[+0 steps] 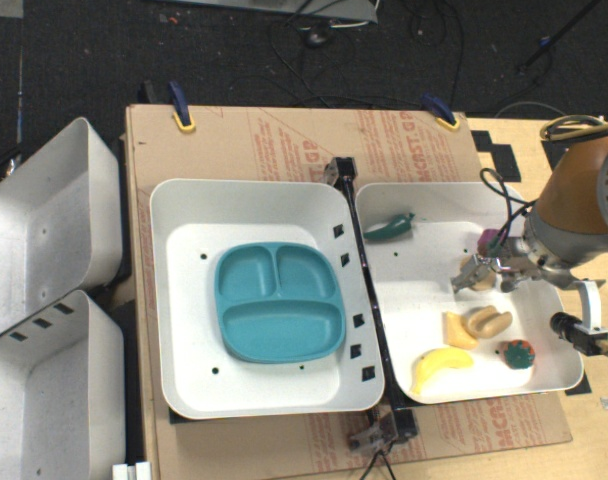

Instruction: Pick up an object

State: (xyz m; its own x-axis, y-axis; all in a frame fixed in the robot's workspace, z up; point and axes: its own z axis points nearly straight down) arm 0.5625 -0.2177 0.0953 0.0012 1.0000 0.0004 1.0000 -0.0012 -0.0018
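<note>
A brown cardboard-covered bench (284, 138) carries 2 shallow white plastic bins side by side, left (174, 268) and right (434, 203).

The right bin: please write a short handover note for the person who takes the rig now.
Gripper: low in the right bin, above the tan piece; nothing seen between its fingers.
Things in the right bin: green pepper, banana, tan piece, small red and green item.
Left bin: teal divided plate.
Done: no object picked up yet.
Left: grasp one object and lift it.
</note>
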